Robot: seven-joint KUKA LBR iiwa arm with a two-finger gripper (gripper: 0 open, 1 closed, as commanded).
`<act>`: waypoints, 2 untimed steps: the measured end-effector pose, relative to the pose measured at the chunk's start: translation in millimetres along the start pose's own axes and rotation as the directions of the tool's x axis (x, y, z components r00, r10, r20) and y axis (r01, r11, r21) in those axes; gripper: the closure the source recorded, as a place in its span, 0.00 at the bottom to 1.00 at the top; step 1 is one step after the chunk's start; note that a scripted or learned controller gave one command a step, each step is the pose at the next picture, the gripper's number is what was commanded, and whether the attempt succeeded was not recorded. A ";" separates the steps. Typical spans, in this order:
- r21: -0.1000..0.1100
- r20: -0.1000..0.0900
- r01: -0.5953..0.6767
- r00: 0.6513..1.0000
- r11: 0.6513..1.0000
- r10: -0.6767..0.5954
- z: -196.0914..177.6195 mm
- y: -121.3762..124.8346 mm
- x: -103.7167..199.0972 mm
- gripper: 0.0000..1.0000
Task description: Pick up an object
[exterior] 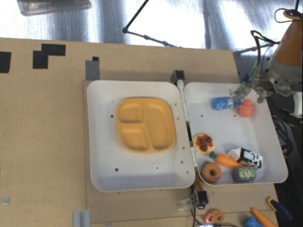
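Camera view puts your likeliest target, the blue object point(221, 103), at the far side of the right bin point(265, 141), with the peach-coloured ball point(245, 109) just beside it. Your gripper point(247, 92) hangs right over that pair, at the far right corner, but whether the jaws are open or shut on anything you cannot tell. I judge nothing lifted yet: both pieces look to lie on the bin floor, so the grasp and lift are left to do. Nearer you in that bin sit the pizza slice point(203, 143), the carrot point(226, 161), the doughnut point(211, 172), the green can point(244, 173) and a black-and-white piece point(247, 157). Across the divider, the left bin point(102, 174) carries a yellow divided plate point(144, 125) on your table point(42, 141).
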State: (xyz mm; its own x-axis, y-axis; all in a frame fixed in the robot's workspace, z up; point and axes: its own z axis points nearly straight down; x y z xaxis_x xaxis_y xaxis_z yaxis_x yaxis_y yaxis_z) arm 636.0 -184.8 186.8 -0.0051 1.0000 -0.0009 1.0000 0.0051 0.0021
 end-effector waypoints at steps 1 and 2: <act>0.002 -0.001 0.153 0.988 0.988 -0.153 93.8 -67.6 -20.7 0.00; 0.000 0.000 0.195 0.981 0.981 -0.195 55.2 -148.9 -16.6 0.00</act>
State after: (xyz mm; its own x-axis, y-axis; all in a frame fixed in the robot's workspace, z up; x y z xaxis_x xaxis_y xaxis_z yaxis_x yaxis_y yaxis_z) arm 487.3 -202.2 131.3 -0.2001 0.9798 -0.0016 0.9798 0.2001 0.0022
